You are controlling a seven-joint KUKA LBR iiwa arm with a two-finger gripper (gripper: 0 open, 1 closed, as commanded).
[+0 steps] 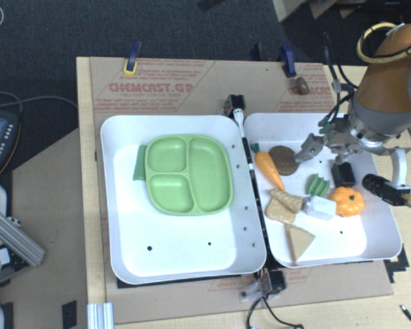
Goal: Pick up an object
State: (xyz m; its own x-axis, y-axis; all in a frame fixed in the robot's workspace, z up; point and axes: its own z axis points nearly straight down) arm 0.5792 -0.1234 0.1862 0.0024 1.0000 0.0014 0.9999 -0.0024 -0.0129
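My gripper (325,162) hangs over the back half of the right bin (377,249), open, with nothing between its fingers. One finger (307,149) points at a brown round piece (283,158); the other, dark one (343,174) sits just above an orange pumpkin toy (348,201). A small green item (318,185) lies just in front of the gripper. An orange carrot (268,169) lies by the bin's left wall. Tan bread-like pieces (283,208) and a tan wedge (298,242) lie toward the front, with a white item (320,208) beside the pumpkin.
The left bin (123,245) holds a green divided plate (189,174). A black divider rail (250,177) runs between the bins. The grey arm with its orange band (387,67) comes in from the upper right. A black part (387,189) juts out at the right bin's edge.
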